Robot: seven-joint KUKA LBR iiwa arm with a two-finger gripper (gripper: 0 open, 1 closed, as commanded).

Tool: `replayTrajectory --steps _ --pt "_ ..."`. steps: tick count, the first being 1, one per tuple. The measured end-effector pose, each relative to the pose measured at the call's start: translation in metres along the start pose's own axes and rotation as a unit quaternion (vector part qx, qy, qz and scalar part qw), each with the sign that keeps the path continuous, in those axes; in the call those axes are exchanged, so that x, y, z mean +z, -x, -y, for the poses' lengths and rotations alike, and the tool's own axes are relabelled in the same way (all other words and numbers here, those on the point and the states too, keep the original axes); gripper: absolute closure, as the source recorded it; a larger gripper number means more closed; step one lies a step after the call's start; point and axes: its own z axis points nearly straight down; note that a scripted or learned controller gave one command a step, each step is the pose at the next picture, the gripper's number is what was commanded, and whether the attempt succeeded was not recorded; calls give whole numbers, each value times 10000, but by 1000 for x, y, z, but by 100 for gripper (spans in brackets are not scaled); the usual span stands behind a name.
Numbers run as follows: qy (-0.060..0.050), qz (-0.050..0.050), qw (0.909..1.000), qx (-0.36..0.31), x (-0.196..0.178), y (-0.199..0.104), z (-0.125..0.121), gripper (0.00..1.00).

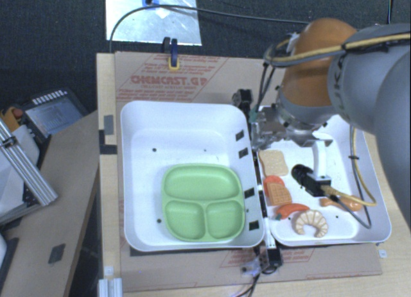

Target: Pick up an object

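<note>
My gripper [262, 136] hangs low over the far left part of the right bin [376, 215], close to the wall between the two bins. Just in front of it lies a pale slice of toast [273, 160]. Nearer the front lie a small red piece [272, 179], an orange waffle-like square [278, 192], a red-orange pepper-shaped piece [290, 210] and a tan croissant [311, 222]. A thin tan and orange piece [341, 200] lies towards the right. I see nothing held in the gripper.
The left bin [173, 119] holds a green three-compartment plate [203, 201] in its front half. The grey arm with its orange band [321, 45] covers the back of the right bin. Cardboard [170, 77] lies under both bins.
</note>
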Motion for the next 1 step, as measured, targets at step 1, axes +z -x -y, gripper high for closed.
replayTrajectory --steps 1 --pt "2 0 10000 8 -3 -55 -25 100"
